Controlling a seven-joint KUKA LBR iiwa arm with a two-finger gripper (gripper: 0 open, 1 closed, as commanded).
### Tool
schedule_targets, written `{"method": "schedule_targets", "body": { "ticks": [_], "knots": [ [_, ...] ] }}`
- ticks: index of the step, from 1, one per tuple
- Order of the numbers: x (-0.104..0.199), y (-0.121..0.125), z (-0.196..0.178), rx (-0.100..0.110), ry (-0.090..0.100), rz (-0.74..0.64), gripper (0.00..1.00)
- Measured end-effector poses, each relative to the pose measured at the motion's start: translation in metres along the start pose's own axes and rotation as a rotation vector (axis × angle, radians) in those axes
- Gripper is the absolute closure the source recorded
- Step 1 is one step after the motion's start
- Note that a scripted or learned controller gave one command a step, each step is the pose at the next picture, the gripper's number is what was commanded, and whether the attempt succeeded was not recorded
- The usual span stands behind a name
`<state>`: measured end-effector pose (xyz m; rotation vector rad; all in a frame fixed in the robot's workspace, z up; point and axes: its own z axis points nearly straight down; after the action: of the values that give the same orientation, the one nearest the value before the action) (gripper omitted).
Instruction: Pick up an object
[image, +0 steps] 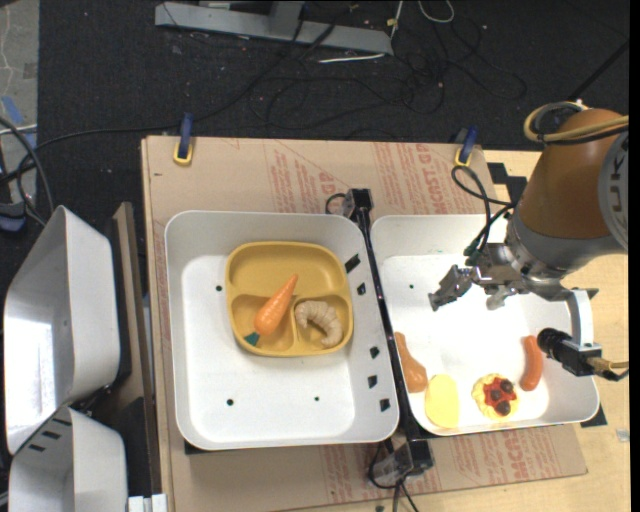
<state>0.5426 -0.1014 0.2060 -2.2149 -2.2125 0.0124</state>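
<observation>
Nearest the camera, along the front of the right bin (560, 412), four items are seen: an orange drumstick-shaped piece (409, 364), a pale yellow piece (442, 399), a small round pizza (496, 394) and an orange-red sausage (531, 362). Each lies apart from the others.

The gripper (470, 283) is seen over the bare middle of the right bin, behind these items and well apart from them. How far its tips are spread cannot be told; nothing is seen held or touched.

In the left bin (200, 400) a yellow divided plate (290, 258) is placed. A carrot (275, 305) is laid across its divider, and a pale shrimp (320, 320) lies in its right compartment.
</observation>
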Motion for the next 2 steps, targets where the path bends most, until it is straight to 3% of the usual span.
{"method": "schedule_targets", "body": {
  "ticks": [1, 2],
  "knots": [
    [0.000, 0.003, -0.006, -0.013, -0.002, -0.002, 0.00],
    [-0.007, -0.005, 0.049, -0.008, -0.002, 0.001, 0.00]
  ]
}}
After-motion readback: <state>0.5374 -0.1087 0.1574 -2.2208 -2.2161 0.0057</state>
